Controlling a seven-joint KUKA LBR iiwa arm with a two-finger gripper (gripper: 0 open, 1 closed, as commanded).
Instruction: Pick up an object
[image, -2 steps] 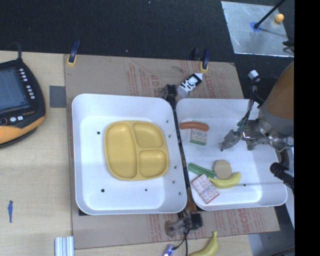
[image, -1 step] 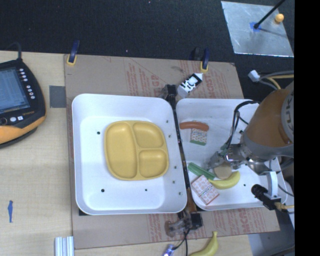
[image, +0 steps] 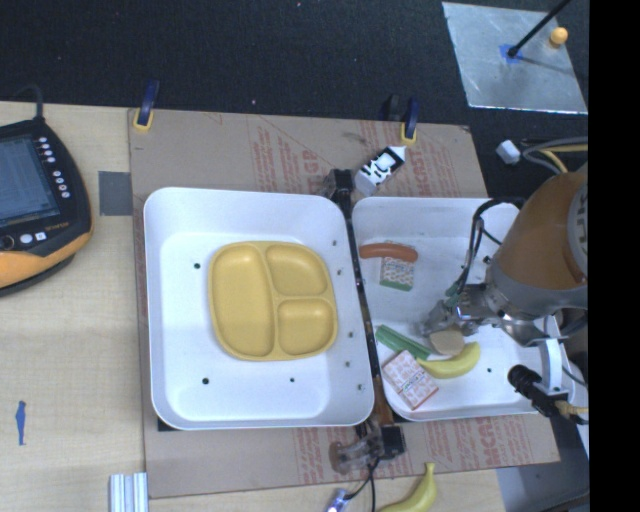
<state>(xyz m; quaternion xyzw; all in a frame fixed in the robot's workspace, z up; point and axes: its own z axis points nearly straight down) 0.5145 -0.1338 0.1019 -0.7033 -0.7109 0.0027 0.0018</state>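
- The arm is seen at the right of the frame, bent down into the right bin, with the hand lowered among the objects at the bin's lower middle.
- How far the hand is open cannot be told, since its tip is a small metallic blur; nothing can be confirmed as held.
- The likely target is judged to be the cluster directly under the hand: a tan round piece touching a banana, with a green stick just to the left.
- A patterned card lies at the bin's lower left corner, and a sausage with a small packet lies well apart toward the upper left of that bin.
- The objects are crowded against one another, so a clean grip on one alone is judged difficult; a neighbour may be nudged.
- The wall shared with the left bin stands near the green stick, leaving little room on that side; open floor is seen toward the right bin's upper middle.
- A yellow divided tray sits in the middle of the left bin, with bare white floor around it.
- Outside the bins, a second banana lies on the bench at the lower edge, and a control pendant rests at the upper left.
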